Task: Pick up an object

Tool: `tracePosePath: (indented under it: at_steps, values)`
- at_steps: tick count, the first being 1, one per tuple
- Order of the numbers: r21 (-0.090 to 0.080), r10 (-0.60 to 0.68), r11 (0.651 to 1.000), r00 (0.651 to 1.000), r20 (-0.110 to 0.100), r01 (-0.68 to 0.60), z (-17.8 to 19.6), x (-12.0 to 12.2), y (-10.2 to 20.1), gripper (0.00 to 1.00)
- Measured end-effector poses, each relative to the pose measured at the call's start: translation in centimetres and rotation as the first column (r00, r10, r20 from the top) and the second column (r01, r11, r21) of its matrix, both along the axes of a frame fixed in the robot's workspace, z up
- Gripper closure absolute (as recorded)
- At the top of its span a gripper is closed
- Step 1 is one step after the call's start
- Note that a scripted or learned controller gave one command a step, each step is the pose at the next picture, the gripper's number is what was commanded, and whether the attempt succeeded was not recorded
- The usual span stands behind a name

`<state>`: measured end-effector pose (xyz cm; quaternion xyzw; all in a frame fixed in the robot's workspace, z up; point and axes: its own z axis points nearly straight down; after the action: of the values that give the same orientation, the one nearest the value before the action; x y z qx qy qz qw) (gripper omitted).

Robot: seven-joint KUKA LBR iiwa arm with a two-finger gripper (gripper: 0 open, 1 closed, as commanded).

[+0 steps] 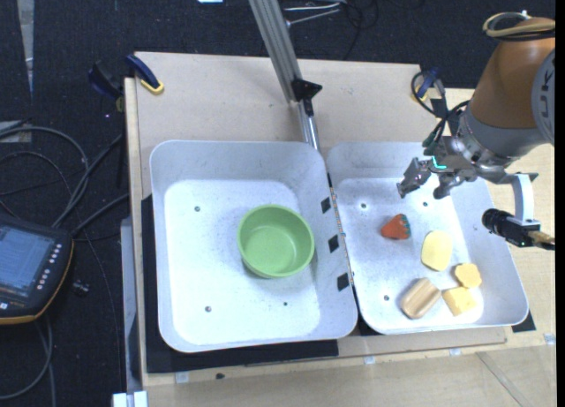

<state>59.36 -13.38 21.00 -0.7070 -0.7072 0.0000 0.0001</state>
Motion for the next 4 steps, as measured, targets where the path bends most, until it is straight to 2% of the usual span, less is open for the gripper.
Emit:
tracePosePath:
  at_steps: [1, 3, 4]
  values:
    - [0.000, 0.000, 1.000, 1.000, 0.000, 0.000, 0.0, 0.0, 0.0, 0.00]
    - [0.000, 0.000, 1.000, 1.000, -0.004, 0.000, -10.9, -0.8, 0.9, 0.00]
    - [0.000, 0.000, 1.000, 1.000, 0.000, 0.000, -9.6, -0.7, 0.8, 1.00]
